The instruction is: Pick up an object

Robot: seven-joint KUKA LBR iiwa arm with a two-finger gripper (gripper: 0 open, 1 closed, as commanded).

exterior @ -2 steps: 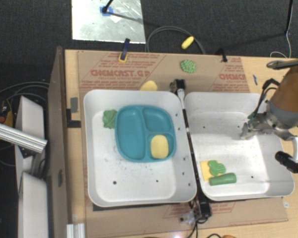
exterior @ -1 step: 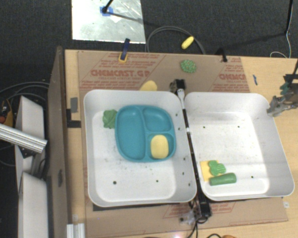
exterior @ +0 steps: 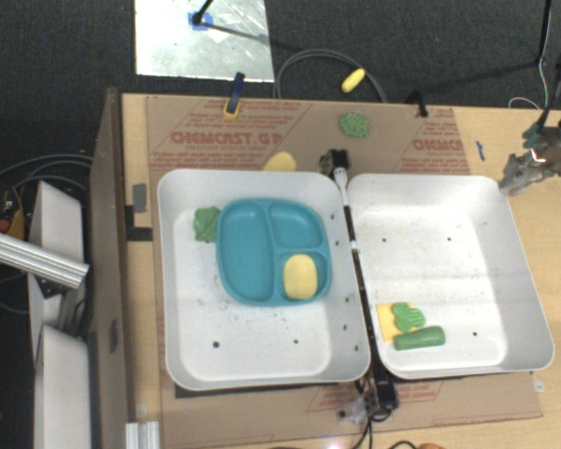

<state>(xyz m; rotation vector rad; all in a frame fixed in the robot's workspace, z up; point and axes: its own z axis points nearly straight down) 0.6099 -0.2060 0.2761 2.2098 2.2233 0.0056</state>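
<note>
While I look down from the overhead camera, my pincer [exterior: 533, 162] sits at the right edge of the frame, above the upper right corner of the right bin [exterior: 467, 241], and it's too small and blurred for me to tell how it stands or whether it has anything. Nothing visible hangs under it.

Down in the lower left part of that right bin lies a little cluster: a yellow block [exterior: 387, 319], a green leafy piece [exterior: 410, 317] touching it on the right, and a green cylinder [exterior: 420, 339] lying flat just below them. That's well apart from my pincer.

Over in the left bin [exterior: 252, 354], a blue divided plate [exterior: 262, 251] fills the middle, and a yellow egg-shaped piece [exterior: 300, 276] rests in its lower right compartment. A green leafy lump [exterior: 207, 223] touches the plate's upper left rim.

Up on the bench [exterior: 430, 143], behind the bins, I see a yellow rounded piece [exterior: 280, 163] at the left bin's far edge and a green round piece [exterior: 354, 124] near the top centre.
</note>
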